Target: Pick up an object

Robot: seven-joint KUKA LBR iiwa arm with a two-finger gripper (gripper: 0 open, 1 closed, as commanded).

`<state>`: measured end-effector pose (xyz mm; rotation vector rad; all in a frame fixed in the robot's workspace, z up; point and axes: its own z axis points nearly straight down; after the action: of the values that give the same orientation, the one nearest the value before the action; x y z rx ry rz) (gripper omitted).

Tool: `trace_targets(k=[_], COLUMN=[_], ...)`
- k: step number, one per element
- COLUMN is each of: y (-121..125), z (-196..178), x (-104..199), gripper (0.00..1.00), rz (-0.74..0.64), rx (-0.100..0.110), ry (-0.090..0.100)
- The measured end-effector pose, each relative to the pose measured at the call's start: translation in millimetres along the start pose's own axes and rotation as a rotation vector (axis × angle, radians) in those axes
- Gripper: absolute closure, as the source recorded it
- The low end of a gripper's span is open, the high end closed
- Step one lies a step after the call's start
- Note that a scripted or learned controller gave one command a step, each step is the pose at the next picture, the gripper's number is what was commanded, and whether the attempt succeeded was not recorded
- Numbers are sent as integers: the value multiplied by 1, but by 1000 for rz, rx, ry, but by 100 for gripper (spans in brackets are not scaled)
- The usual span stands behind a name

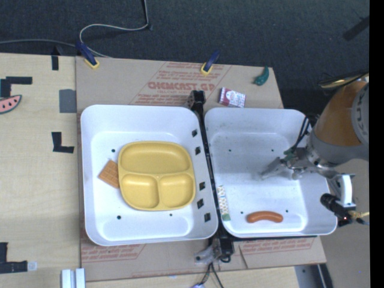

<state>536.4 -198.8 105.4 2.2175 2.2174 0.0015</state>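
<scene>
Two shallow white bins sit side by side on a cardboard sheet (174, 89) printed with red lettering. The right bin (252, 128) holds a toy hot dog sausage (264, 217), the likely pick target: small, elongated, orange-red, slightly curved with rounded ends, lying flat and roughly crosswise near the bin's front wall, toward the middle of that edge. The arm (339, 128) enters from the right, orange band visible above the wrist, and its gripper (268, 171) points leftward over the right bin's floor, above and apart from the sausage. Nothing is seen between the fingers; whether they are spread or closed cannot be told at this angle. The left bin (96, 122) contains a yellow divided plate (157, 176) with three compartments, sitting near the centre, and a tan cracker-like square (109, 173) tucked against and partly under the plate's left edge. Beyond the bins on the cardboard: a small red-and-white packet (231, 97), a teal item (261, 76), and two yellow-and-blue clamps (89, 56) (210, 65) at the far edge.
</scene>
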Motion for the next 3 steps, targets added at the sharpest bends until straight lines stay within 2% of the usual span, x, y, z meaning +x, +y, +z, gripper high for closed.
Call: trace_targets(k=[1, 2, 3], y=[60, 61, 61], z=[19, 9, 9], x=[-9, -10, -10], gripper=[0, 100, 0], rz=[-1, -2, -2], rx=[0, 0, 1], ry=[1, -1, -1])
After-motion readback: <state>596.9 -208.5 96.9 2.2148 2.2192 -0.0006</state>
